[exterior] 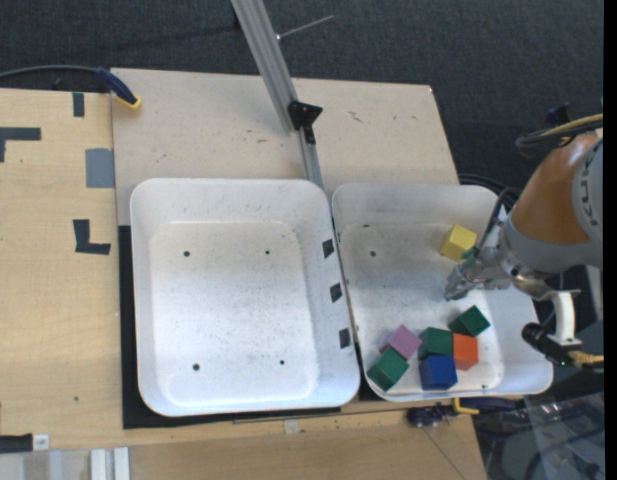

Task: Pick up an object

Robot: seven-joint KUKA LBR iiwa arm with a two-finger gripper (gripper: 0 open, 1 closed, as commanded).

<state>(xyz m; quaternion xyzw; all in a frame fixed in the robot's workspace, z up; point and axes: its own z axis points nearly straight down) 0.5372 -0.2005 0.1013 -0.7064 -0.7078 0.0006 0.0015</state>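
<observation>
The gripper (466, 276) is low inside the right bin (388, 213), near its right wall, and the grey arm with the orange band (548, 203) reaches down to it from the right. The fingers look dark and blurred against the white floor, so I cannot tell if they are spread or pressed together, and I see no object between them. A yellow block (458, 241) lies just up and left of the gripper tip, very close to it; whether it touches the fingers I cannot tell. This block sits a little rotated, with one corner turned toward the gripper, and it looks nearly cubic, so no long axis is clear. Below the gripper, toward the near edge of the same bin, there is a group of blocks close together: a green block (473, 320) nearest to the gripper, an orange block (466, 350) just under that one, a dark green block (436, 341), a blue block (438, 371), a pink block (404, 342) and another green block (388, 367) at the far left of the group. The left bin (148, 208) stands beside the right bin, well away from the gripper to its left.
</observation>
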